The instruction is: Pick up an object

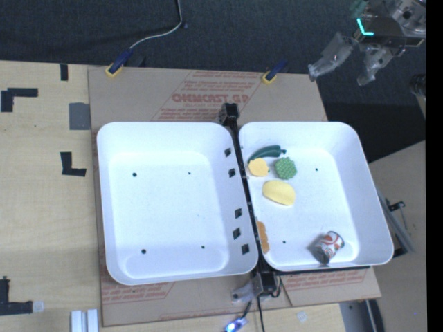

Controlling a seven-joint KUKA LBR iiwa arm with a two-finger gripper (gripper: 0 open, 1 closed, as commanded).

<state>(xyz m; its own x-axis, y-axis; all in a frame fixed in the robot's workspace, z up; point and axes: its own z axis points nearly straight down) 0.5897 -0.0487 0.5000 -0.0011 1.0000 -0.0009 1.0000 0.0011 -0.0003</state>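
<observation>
The pincer (349,64) hangs up high, past the far right corner of the bins, its two fingers spread wide with nothing between them. The cardboard (208,99) under the bins says "CHEMCAST GP" in red. In the right bin (360,185) lie a yellow lemon (279,193), a green bumpy ball (285,167) and a small can (328,246).

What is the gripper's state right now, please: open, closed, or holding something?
Gripper: open, fingers spread apart with nothing between them, up beyond the right bin's far corner, away from the objects.
</observation>
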